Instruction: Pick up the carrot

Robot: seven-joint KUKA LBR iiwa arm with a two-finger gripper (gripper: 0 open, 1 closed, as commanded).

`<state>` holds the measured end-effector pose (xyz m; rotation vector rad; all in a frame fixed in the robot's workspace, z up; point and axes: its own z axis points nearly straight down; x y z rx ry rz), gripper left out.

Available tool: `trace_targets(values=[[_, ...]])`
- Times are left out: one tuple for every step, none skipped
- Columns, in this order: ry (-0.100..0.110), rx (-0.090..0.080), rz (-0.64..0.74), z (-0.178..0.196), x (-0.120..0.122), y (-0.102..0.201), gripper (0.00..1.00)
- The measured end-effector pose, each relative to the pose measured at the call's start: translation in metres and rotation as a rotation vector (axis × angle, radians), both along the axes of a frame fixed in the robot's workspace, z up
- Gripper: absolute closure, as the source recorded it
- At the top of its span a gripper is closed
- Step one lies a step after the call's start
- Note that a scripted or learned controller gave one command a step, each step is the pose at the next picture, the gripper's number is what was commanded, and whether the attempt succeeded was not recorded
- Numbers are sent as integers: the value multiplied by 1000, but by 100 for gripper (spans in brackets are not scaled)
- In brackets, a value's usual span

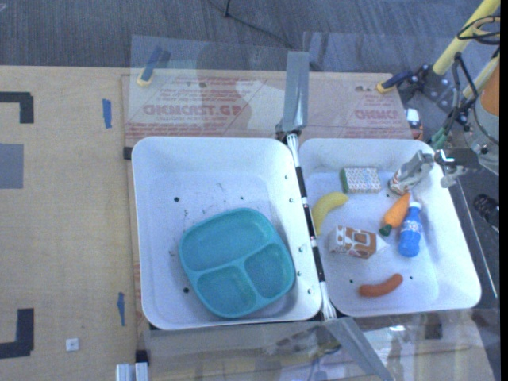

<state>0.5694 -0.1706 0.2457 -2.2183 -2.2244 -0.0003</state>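
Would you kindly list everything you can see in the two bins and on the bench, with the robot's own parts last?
Bins: two, white, side by side on the bench.
Divided plate: one, teal, left bin.
Carrot: one, orange, right bin, beside the bottle.
Bottle: one, blue, white cap, right bin.
Banana: one, yellow, right bin, left side.
Sponge: one, speckled with green edge, right bin, far side.
Carton: one, brown and white, right bin, middle.
Sausage: one, reddish-orange, right bin, near side.
Gripper: one, grey, just above the carrot's far end.
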Motion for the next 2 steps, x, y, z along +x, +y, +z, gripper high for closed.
trace_targets(values=[[-1, 0, 78, -98, 34, -7, 0], [-15, 9, 73, -146, 7, -24, 0]])
